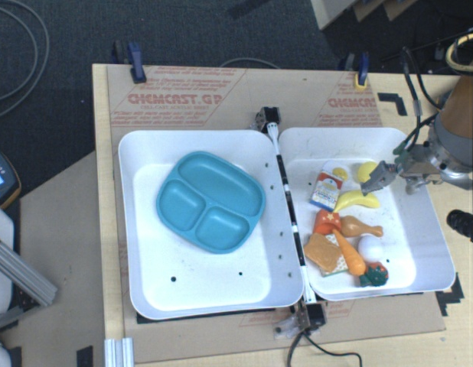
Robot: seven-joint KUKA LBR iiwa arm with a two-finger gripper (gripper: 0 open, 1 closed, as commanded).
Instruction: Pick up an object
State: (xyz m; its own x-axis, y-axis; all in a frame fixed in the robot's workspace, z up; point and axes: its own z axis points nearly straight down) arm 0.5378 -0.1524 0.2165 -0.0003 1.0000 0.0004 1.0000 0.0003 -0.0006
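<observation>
You see the toy foods (348,235) lying in one loose heap in the right bin (428,251): banana, carrot, egg, drumstick.

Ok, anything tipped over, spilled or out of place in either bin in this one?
Nothing stands out. The blue divided plate lies flat in the left bin, turned at an angle to its walls. The toy foods, among them a banana, carrot and egg, sit clustered in the right bin. The claw is above them.
</observation>
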